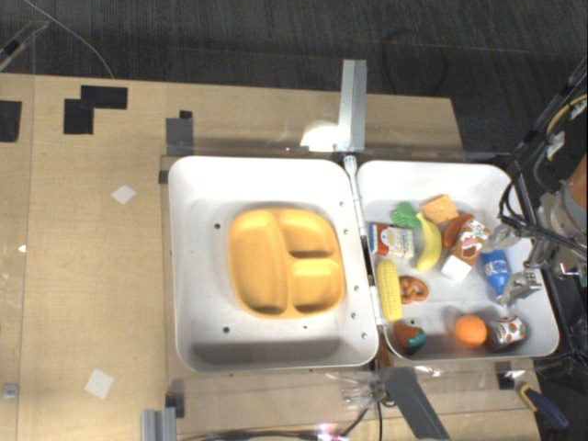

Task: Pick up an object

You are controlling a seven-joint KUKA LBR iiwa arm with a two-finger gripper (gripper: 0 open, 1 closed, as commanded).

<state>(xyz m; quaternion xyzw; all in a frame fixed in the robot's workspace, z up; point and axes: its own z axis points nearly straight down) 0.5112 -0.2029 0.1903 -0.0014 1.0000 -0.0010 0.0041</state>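
A: Where do we log the gripper [525, 283]?

B: At 3 o'clock of the right bin [459, 168], low over the toys. Fingers look parted, nothing between them.

A: Nearest candidate?

B: The blue bottle [493, 272], just beside the fingertips at their 9 o'clock. Orange ball [470, 330] at 6 o'clock, banana [428, 242] mid-bin, corn cob [389, 289] at the left wall.

A: Progress?

B: We judge nothing lifted yet; closing and raising remain. Yellow tray [283, 261] sits in the left bin [197, 246].
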